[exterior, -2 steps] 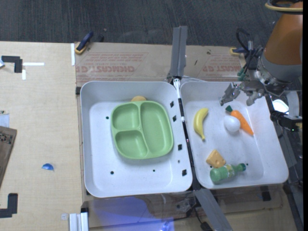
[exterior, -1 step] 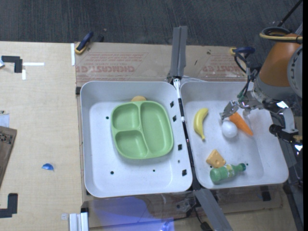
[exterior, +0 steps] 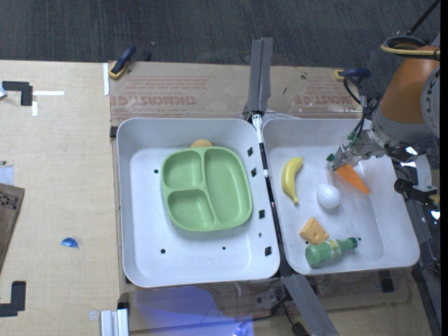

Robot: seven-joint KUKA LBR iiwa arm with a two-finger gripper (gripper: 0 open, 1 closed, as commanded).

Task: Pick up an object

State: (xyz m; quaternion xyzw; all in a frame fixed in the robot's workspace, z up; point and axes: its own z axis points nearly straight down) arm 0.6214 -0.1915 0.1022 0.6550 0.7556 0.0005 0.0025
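A: Camera view is looking down at a slant on the counter (exterior: 56, 187), where two white bins are sitting side by side. What is lying in the right bin (exterior: 392, 250)?

B: A banana (exterior: 292, 178), a white egg-like ball (exterior: 328, 197), a yellow wedge (exterior: 314, 230), a green bottle (exterior: 329, 252) on its side, and an orange carrot (exterior: 352, 178) near the far right wall.

A: And the arm?

B: It is reaching in from the right, its orange band cut off by the frame edge. The end effector (exterior: 344, 158) is hanging right at the carrot's upper end, seemingly touching it.

A: Is it gripping the carrot?

B: I cannot tell; that spot is too small and blurred to read.

A: The left bin (exterior: 140, 257)?

B: A green divided tray (exterior: 207, 187) is lying there, hiding most of a yellowish thing (exterior: 201, 144) peeking out behind its far rim.
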